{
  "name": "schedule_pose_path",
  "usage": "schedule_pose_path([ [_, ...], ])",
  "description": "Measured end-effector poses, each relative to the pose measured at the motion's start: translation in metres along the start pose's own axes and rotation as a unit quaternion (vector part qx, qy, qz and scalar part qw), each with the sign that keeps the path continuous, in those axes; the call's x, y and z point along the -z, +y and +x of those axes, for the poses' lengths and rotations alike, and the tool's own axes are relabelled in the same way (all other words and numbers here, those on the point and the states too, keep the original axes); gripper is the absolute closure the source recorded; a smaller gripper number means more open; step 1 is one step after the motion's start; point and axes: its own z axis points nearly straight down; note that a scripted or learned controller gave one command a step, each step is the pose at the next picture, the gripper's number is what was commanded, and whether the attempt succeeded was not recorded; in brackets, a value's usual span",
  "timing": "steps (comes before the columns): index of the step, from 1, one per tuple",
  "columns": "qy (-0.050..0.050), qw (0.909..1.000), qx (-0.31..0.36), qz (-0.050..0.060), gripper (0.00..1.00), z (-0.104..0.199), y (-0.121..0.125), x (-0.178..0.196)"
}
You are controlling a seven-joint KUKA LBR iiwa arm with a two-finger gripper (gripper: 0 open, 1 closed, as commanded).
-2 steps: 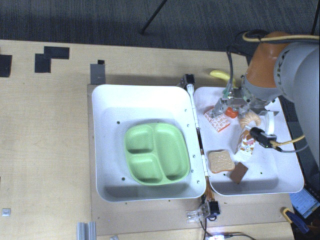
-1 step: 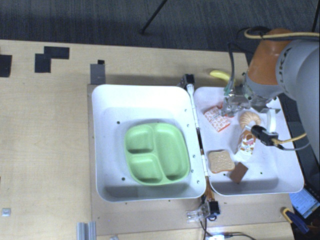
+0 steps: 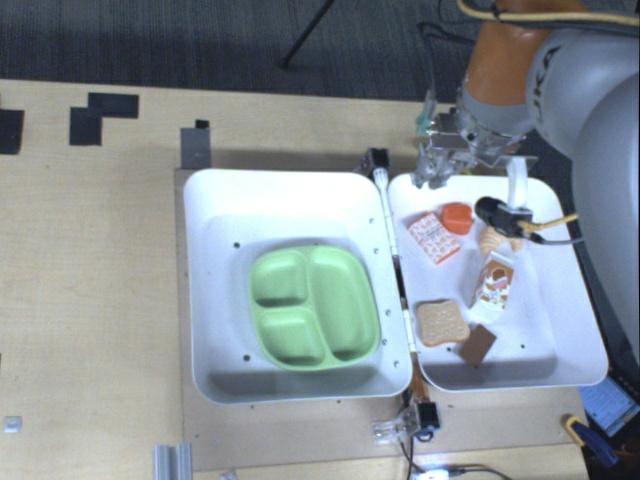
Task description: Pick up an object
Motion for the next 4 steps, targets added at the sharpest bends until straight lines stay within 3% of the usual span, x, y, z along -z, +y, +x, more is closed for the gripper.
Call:
schedule_pose_path([
  [1,-0.001,1.0,0.0,0.001,0.0,-0.001,-0.001,-0.001],
  [2,-0.001,1.0,-0.002,0.003,0.0,-0.064,-0.054,-0.089],
  [3,-0.001,1.0,-0.001,0.0,1.0,-0.062,-0.052,-0.077],
  [4,0.0,1.0,-0.001,0.0,0.0,-0.062,-0.052,-0.077],
])
